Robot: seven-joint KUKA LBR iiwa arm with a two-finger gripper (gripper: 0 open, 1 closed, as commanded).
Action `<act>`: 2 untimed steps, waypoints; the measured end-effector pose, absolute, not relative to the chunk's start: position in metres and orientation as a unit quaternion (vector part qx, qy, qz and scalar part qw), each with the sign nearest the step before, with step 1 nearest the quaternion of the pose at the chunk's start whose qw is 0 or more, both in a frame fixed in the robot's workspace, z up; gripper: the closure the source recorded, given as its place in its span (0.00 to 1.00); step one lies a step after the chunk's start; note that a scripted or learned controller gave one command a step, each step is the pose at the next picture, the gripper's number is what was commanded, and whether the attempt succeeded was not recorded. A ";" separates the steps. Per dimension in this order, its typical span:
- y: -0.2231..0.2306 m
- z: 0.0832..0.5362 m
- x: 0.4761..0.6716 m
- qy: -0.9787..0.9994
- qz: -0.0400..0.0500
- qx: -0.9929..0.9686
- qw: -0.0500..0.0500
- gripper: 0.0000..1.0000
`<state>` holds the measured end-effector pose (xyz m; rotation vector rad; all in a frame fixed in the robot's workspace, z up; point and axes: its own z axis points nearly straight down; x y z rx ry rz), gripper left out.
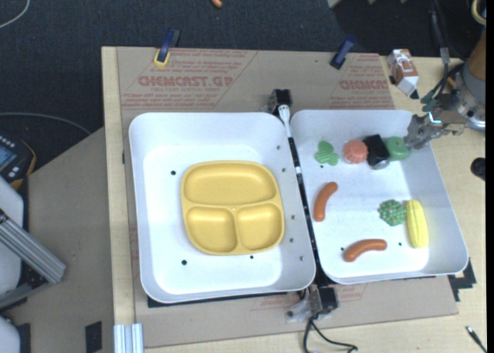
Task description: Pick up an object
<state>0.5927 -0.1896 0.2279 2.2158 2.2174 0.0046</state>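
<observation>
- Reaching in from the right, over the far right rim of the right bin [440,181]; gripper [421,134] hanging just beside the light green piece [397,148].
- Judging the step as approach: nothing lifting yet, nothing seen in the gripper.
- Lying in the right bin: green piece, black block [376,151] touching it, pink round item [355,151], green leafy piece [326,153], two sausages [325,200] [363,249], broccoli [392,212] touching yellow corn [417,223].
- Sitting in the left bin [150,189]: yellow divided plate [231,206], well apart from the arm.
- Calling next, probably, for a short descent onto the green piece, keeping off the black block crowding it.
- Failing to resolve gripper opening: too small and blurred, cannot tell.
- Being cut off at the frame edge: most of the arm and wrist.
- Remaining hard to name: green piece and pink item, shapes unclear.
</observation>
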 end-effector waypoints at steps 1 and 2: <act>-0.125 0.229 0.592 0.709 0.001 0.705 -0.001 1.00; -0.061 0.223 0.587 0.710 0.000 0.705 -0.002 1.00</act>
